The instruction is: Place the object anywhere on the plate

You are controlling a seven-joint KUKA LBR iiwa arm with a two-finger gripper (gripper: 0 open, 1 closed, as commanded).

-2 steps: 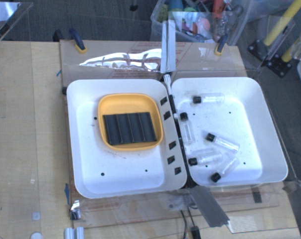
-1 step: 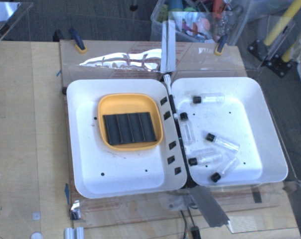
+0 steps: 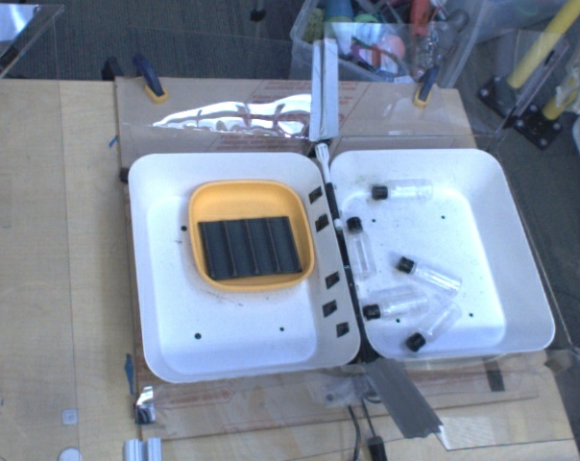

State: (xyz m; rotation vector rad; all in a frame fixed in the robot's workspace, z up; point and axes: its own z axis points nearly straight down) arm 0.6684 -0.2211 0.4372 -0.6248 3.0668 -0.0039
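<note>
A yellow plate (image 3: 205,203) sits in the left white bin (image 3: 165,325). A dark ridged rectangular object (image 3: 249,248) lies flat on the plate, covering most of its floor. In the right white bin (image 3: 501,219) lie several clear plastic vials with black caps: one near the back (image 3: 401,191), one by the divider (image 3: 360,248), and a cluster toward the front (image 3: 420,296).
A clear tub of colourful items (image 3: 386,22) stands behind the bins. Clamps (image 3: 151,84) hold the board at the back. Wooden bench surface (image 3: 50,257) extends to the left. Black clips (image 3: 328,253) line the seam between the bins.
</note>
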